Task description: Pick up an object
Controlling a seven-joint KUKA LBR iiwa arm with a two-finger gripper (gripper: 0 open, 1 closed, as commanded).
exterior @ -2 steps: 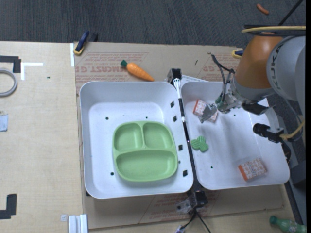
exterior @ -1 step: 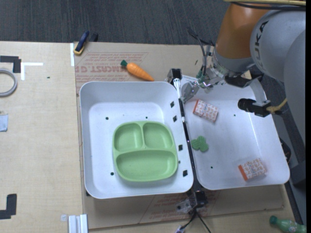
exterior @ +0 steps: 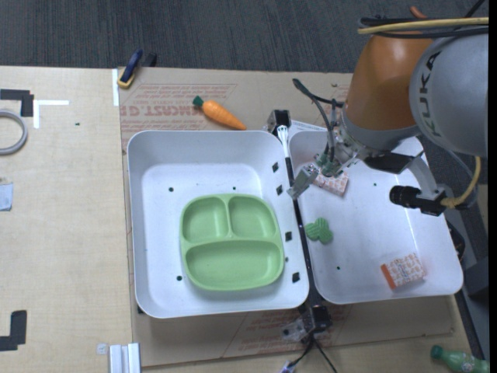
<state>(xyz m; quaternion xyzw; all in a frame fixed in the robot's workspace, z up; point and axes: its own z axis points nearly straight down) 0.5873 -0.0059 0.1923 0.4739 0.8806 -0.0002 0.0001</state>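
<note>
In the right bin (exterior: 435, 231) lie a small pink-and-white packet (exterior: 335, 183) near the far left corner, a green leafy toy (exterior: 318, 231) by the left wall, and an orange-and-white packet (exterior: 403, 271) near the front right. My gripper (exterior: 318, 174) hangs low over the bin's far left corner, right beside the pink-and-white packet and partly covering it. I cannot tell whether it touches the packet. The grey arm with its orange band fills the upper right.
The left bin (exterior: 147, 208) holds a green divided plate (exterior: 231, 242). A toy carrot (exterior: 220, 113) lies on the cardboard behind the bins, a blue-and-yellow tool (exterior: 130, 67) further left. A green bottle (exterior: 458, 357) lies at the bottom right. Clamps sit on the wall between the bins.
</note>
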